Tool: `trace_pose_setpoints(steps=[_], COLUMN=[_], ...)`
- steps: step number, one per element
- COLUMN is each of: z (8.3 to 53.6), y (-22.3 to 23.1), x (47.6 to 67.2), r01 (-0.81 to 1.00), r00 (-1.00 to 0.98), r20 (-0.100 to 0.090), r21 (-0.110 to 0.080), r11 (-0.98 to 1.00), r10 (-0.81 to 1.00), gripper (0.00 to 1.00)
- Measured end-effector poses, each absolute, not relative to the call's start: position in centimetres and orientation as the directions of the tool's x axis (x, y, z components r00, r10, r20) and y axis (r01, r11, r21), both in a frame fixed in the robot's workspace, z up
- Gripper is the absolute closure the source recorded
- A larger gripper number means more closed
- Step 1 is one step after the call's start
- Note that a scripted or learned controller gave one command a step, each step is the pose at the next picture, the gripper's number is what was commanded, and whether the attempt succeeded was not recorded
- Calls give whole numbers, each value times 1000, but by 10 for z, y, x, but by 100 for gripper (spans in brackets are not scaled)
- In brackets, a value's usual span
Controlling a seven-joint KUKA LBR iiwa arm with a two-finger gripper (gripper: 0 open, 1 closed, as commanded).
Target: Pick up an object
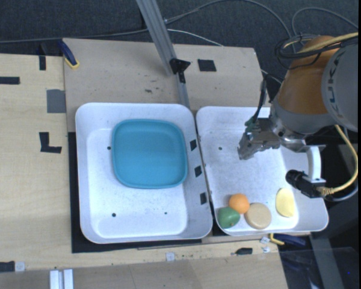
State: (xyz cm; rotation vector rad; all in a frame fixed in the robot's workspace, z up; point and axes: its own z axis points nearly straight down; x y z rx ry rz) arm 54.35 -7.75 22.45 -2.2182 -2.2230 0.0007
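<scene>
We see the gripper (248, 152) hanging above the right bin (228, 128); whether its fingers are spread, we cannot tell. An orange ball (239, 203), green ball (228, 217), tan disc (259, 215) and yellow piece (284, 203) lie along the bin's near edge.

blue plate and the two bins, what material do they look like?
Blue plate: probably matte plastic, judging by its even colour, rounded moulded corners and lack of glare. Left bin and right bin: likely thin moulded plastic, white with a soft sheen, dark specks and rolled rims.
</scene>
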Motion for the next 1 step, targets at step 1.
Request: trace_pose_setpoints(steps=[1], z=[235], y=[-27], x=[553], r01=[1000], r00=[-4], r20=[1], r21=[0], r11=[4], r10=[1000], gripper=[100])
